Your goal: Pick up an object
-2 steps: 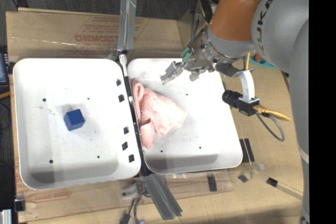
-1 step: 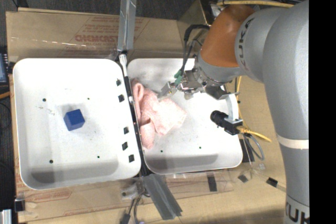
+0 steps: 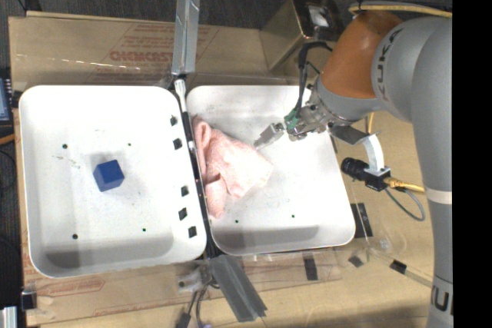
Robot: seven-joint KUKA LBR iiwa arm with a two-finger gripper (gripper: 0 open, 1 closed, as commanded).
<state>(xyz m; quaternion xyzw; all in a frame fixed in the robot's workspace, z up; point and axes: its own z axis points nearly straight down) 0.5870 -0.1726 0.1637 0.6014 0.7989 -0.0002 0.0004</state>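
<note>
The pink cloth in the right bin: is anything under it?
The pink cloth lies crumpled on the right bin floor against its left wall. White bin floor shows around it; whatever might lie beneath its folds is covered. The blue cube sits in the left bin.

The arm (image 3: 419, 81) was a thick, smooth grey tube with rounded joints, and a broad orange band (image 3: 355, 61) wrapped it just above the wrist. Dark lettering ran along the grey shell beside the band. A black cable (image 3: 306, 65) looped down to the small metal gripper (image 3: 278, 133), greenish at its base.
</note>
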